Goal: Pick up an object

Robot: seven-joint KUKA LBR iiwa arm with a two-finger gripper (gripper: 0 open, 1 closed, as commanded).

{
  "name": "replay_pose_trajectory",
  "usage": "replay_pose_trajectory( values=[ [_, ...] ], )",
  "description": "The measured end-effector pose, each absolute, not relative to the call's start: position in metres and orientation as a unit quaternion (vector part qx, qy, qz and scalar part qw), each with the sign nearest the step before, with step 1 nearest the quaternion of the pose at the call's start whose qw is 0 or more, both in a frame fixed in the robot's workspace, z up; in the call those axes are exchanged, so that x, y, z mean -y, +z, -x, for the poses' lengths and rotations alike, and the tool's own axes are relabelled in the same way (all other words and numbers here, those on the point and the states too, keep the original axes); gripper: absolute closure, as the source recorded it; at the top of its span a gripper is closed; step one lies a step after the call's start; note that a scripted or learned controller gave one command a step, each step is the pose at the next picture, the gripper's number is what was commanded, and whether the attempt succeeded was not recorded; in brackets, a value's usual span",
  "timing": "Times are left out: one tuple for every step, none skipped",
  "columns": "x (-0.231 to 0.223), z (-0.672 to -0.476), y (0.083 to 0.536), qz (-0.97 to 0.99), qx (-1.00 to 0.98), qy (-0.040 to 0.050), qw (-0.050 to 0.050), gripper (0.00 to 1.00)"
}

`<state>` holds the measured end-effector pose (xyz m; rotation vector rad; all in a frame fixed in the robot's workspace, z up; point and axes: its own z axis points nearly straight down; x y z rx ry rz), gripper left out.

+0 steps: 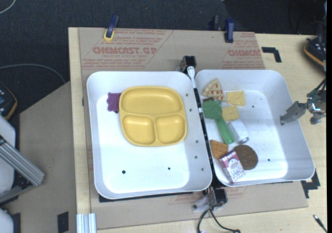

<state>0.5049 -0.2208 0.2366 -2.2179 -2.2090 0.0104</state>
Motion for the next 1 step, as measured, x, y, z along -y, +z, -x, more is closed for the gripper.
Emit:
replay_pose_trajectory(
  values=[
    [0.2202, -0.5077, 0.2435, 0.707, 0.707, 0.0001, 0.000, 0.00]
  ],
)
